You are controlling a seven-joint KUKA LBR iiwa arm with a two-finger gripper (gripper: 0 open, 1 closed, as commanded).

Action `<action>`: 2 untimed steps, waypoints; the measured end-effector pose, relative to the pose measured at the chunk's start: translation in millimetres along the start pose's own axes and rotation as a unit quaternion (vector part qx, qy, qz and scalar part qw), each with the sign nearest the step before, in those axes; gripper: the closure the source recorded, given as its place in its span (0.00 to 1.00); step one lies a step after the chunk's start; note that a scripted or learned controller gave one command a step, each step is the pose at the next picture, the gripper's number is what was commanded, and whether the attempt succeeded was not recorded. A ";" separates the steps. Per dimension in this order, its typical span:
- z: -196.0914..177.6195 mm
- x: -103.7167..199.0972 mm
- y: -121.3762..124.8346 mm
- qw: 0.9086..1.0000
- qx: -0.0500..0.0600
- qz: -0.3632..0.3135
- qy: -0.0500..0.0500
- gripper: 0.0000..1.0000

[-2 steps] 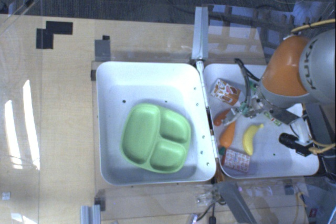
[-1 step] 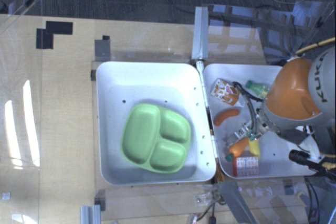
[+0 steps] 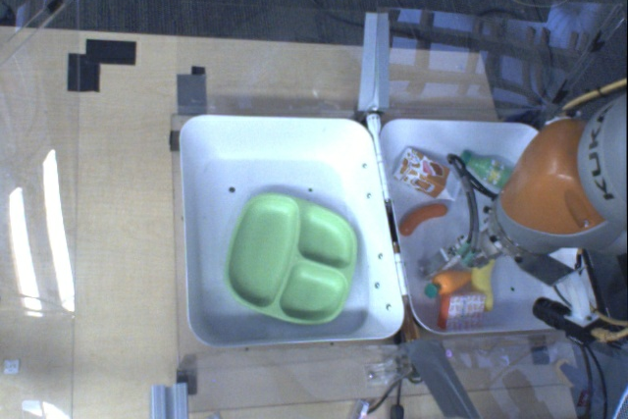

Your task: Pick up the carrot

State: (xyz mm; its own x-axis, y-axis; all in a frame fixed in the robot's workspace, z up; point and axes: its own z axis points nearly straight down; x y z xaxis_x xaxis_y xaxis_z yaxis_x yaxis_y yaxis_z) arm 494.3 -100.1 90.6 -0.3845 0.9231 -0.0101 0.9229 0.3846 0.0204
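The pincer (image 3: 461, 255) hovers just above the small orange carrot with its green tip (image 3: 446, 284) in the right-hand shallow white bin (image 3: 412, 211); I cannot tell how it is set. It should drop straight down and straddle the carrot, avoiding the red packet (image 3: 464, 309) just below.

arm (image 3: 589, 182): grey, round and smooth
band (image 3: 551, 180): big bright orange dome
letters: black, on the grey part near the top
cables (image 3: 475, 211): thin and black
gripper (image 3: 461, 255): small, dark metal
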 end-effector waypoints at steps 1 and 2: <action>1.2 -9.5 -7.0 0.952 0.004 0.307 0.002 0.00; -95.0 34.0 10.6 0.973 0.008 0.230 0.002 0.00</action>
State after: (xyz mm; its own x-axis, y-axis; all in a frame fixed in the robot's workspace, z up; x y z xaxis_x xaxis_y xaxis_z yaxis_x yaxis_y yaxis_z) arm 488.9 -64.5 185.4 0.0696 0.9976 0.0001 0.9976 -0.0696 0.0067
